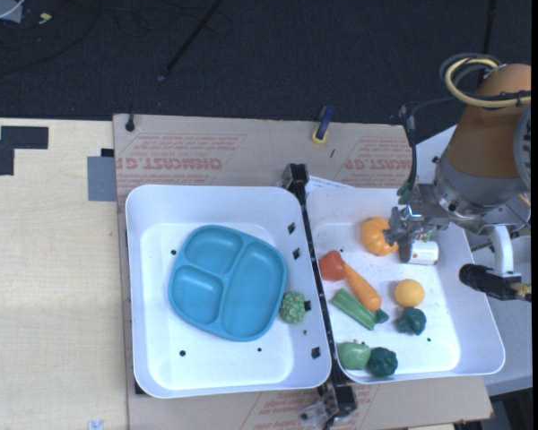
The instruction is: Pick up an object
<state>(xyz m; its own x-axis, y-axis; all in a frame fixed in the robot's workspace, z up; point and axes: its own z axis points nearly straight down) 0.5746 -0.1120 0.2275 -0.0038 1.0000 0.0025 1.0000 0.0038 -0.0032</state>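
Observation:
My gripper (403, 229) hangs low over the back of the right bin (471, 330), right beside an orange pepper (374, 236) and just above a small white cylinder (423, 253). In the same bin lie a red piece (331, 263), a carrot (361, 287), a green cucumber (353, 308), an orange ball (409, 292), a dark green broccoli (412, 321), a light green piece (355, 355) and another broccoli (383, 362). I see nothing lifted off the bin floor.
The left bin (152, 348) holds a blue divided plate (228, 280) and a small green broccoli (292, 308) by its right wall. A black divider (309, 267) runs between the bins. The arm's orange and grey body (489, 141) looms over the right bin's far corner.

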